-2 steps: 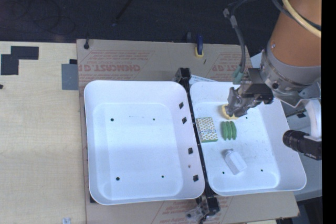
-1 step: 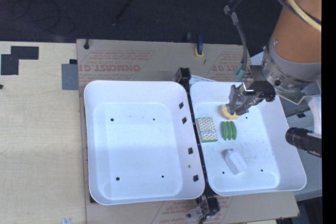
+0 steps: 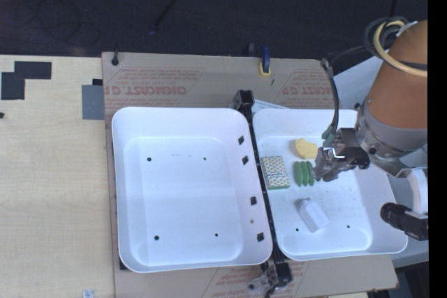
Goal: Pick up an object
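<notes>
The right bin [image 3: 363, 237] holds a yellow lump [image 3: 305, 148], a green pea-pod-like piece [image 3: 303, 174], a pale checkered sponge block [image 3: 274, 172] and a small white-grey cup shape [image 3: 311, 213]. My gripper [image 3: 325, 167] hangs over this bin, just right of the green piece and below the yellow lump. It is dark and seen from above, so its finger gap is hard to read. I see nothing between its fingers.
The left bin [image 3: 129, 150] sits beside the right one, split by a black clip rail [image 3: 253, 171]. Both rest on a cardboard sheet [image 3: 181, 80] on the wooden bench. The arm's orange band [image 3: 408, 73] and grey wrist loom over the right bin's right side.
</notes>
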You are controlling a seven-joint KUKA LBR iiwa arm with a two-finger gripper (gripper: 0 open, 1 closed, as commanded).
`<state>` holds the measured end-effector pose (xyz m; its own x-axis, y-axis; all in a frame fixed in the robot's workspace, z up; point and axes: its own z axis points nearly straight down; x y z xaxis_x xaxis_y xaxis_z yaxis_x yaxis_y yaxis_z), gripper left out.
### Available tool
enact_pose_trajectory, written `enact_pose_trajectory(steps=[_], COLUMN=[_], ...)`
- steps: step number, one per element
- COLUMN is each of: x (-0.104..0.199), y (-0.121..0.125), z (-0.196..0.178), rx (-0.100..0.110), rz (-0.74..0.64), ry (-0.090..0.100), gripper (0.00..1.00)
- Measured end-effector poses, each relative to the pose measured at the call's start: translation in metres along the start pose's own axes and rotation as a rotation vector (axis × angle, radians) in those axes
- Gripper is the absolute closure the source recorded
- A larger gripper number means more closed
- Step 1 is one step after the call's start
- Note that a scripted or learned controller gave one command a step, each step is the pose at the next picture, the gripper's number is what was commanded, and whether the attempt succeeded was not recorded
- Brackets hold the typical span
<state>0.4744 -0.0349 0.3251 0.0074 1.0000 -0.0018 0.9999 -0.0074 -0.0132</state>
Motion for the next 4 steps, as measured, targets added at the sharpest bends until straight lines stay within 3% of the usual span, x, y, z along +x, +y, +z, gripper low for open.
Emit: enact_pose_trajectory(steps=[1,4], x=[0.073,0.066], y=[0.033,0.032], z=[-0.027,-0.054], rx=[-0.014,0.000], rz=[-0.014,-0.009], ry=[0.003,0.000], gripper=[1.00,1.00])
